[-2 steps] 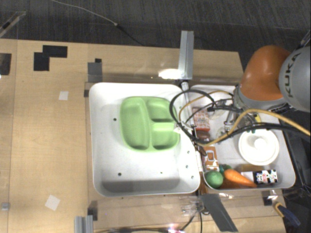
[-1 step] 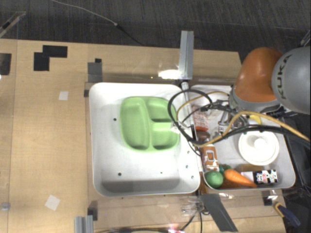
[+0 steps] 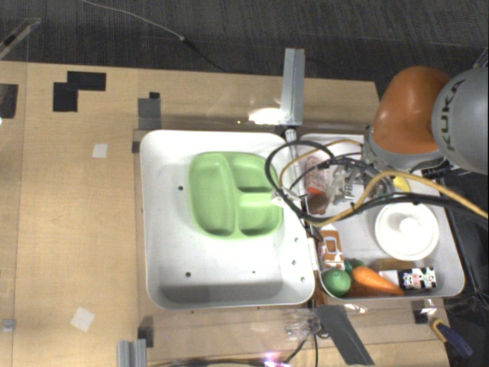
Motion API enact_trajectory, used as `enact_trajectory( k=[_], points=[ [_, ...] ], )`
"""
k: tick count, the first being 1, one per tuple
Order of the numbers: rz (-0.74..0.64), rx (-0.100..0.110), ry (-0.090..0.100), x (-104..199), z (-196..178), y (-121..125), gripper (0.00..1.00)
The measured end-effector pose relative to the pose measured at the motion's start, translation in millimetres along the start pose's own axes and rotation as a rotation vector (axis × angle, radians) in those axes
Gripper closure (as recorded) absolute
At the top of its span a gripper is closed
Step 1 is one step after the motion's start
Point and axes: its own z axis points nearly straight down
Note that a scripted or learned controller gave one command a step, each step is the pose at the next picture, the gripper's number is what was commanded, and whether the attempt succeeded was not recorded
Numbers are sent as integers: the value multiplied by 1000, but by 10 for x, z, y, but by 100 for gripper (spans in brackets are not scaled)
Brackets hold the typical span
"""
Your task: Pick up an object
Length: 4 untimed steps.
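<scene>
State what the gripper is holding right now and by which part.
Cannot be told. The gripper sits low in the right bin behind looping cables, and what lies at its tip is too blurred to make out.

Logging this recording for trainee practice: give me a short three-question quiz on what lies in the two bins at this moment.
1. True or false: the green divided tray lies in the left bin.
2. Which sits beside the carrot? A) green ball B) blue cup C) red book
3. Fill in: the round white container lies in the ____ bin.

Key: 1 true; 2 A; 3 right
</scene>
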Motion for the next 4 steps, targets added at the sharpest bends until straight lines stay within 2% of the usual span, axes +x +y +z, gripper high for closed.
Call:
enact_trajectory(
  k=[1, 2, 3, 4],
  points=[
    [-114, 3, 12, -575, -1411, -1061, 100],
    [-7, -3, 26, -407, -1436, -566, 100],
    [-6, -3, 26, -405, -1435, -575, 0],
    [-13, -4, 41, -102, 53, -949, 0]
  ],
)
